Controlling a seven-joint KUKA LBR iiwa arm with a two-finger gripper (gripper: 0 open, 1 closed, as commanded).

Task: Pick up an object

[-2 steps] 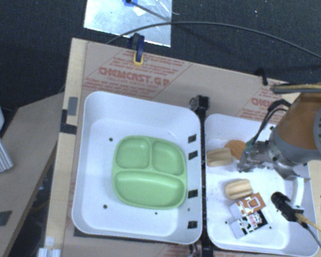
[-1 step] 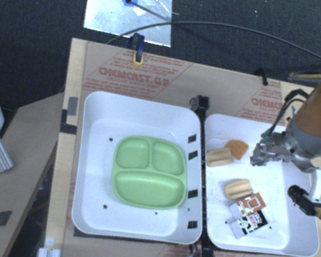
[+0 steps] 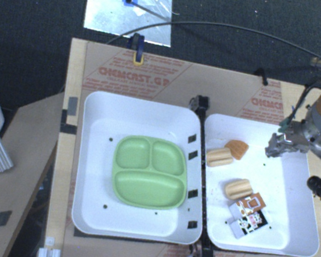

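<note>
**Desk:** What lies in the right bin [image 3: 307, 238]?

**Photographer:** Four things, grouped in its left half. A tan, loaf-shaped piece [image 3: 219, 158] rests against the divider edge, touching a rounder orange-brown piece [image 3: 237, 149] just to its upper right. Below them sits a second tan loaf [image 3: 238, 188], and touching that, a small box printed in white, black and orange [image 3: 249, 215], lying tilted.

**Desk:** And the arm?

**Photographer:** The gripper [image 3: 274, 146] hangs over the bin's upper right area, well apart from the nearest item, with bare white floor beneath it. Whether it is spread or closed, I cannot tell from this angle; nothing shows between its tips.

**Desk:** Room to move?

**Photographer:** The bin's whole right half is open floor. The loaf at the divider is tight to the wall; the box lies near the bottom rim.

**Desk:** The left bin [image 3: 94, 144]?

**Photographer:** It holds a green plate with three compartments [image 3: 150, 172], centred, with white margin on all sides.
</note>
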